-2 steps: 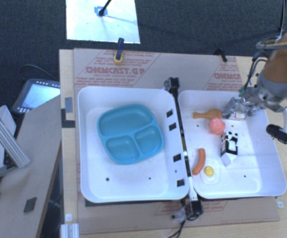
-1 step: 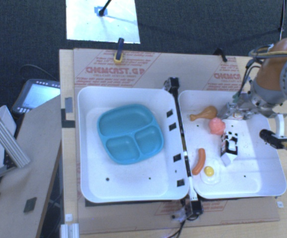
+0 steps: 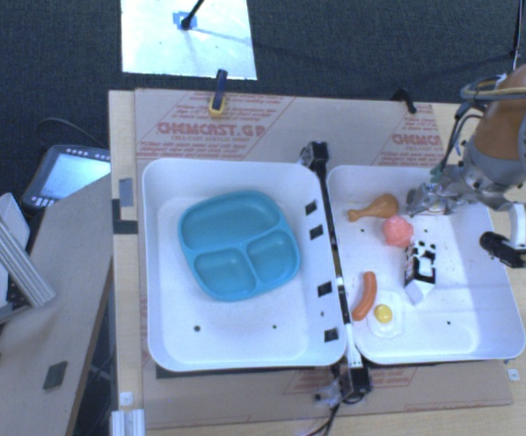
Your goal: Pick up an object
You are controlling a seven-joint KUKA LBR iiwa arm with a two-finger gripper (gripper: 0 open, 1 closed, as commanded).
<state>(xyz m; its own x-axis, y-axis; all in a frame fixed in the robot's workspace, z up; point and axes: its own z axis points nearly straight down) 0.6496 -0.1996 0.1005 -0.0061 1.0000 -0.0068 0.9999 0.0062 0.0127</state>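
- We see the gripper point(image 3: 429, 198) low over the far half of the right bin point(image 3: 481, 334), its tip just beside the fat end of a toy chicken drumstick point(image 3: 375, 209); we cannot tell how far its fingers are spread, and nothing shows between them.
- Just in front of it lies a pink ball-like toy point(image 3: 397, 231), close to the drumstick, and next comes a black-and-white cow-print milk carton point(image 3: 420, 267), toppled toward the bin's middle.
- Nearer the front edge, a toy sausage point(image 3: 363, 295) lies alongside the divider and a fried egg point(image 3: 384, 317) sits just beside it.
- The right bin's far-right corner and its front-right floor give us open white room; the toys crowd its left half.
- In the left bin point(image 3: 167, 334), a blue divided plate point(image 3: 238, 243) sits near the centre, with bare floor on every side.
- The grey arm point(image 3: 508, 125), orange band showing, comes in over the right bin's far rim.
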